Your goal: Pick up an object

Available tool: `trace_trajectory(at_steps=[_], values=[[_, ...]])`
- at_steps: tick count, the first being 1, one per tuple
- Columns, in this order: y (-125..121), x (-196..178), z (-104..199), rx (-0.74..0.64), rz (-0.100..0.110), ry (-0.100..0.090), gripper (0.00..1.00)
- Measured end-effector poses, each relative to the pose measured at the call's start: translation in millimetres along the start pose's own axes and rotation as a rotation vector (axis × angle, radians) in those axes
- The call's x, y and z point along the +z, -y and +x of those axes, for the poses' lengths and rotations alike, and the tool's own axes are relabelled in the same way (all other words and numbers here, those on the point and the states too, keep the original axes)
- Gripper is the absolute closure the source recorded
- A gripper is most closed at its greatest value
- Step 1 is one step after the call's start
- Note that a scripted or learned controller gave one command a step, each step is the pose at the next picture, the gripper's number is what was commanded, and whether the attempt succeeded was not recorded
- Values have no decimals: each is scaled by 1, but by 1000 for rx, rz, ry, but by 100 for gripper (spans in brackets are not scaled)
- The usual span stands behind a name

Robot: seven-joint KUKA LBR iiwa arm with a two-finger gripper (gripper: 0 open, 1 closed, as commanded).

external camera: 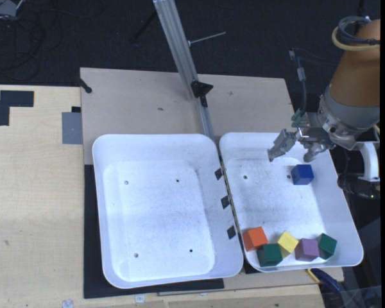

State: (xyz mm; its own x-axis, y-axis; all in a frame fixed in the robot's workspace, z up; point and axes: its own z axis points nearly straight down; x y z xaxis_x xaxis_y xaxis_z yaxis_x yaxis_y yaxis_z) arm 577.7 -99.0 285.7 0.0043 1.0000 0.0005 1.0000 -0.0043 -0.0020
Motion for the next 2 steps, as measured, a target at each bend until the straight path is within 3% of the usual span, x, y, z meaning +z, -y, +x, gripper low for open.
trace_trajectory(at_steps=[1,2], values=[[-19,-47,-29,-3,-6,3,0],[-21,25,-89,1,7,1,0]])
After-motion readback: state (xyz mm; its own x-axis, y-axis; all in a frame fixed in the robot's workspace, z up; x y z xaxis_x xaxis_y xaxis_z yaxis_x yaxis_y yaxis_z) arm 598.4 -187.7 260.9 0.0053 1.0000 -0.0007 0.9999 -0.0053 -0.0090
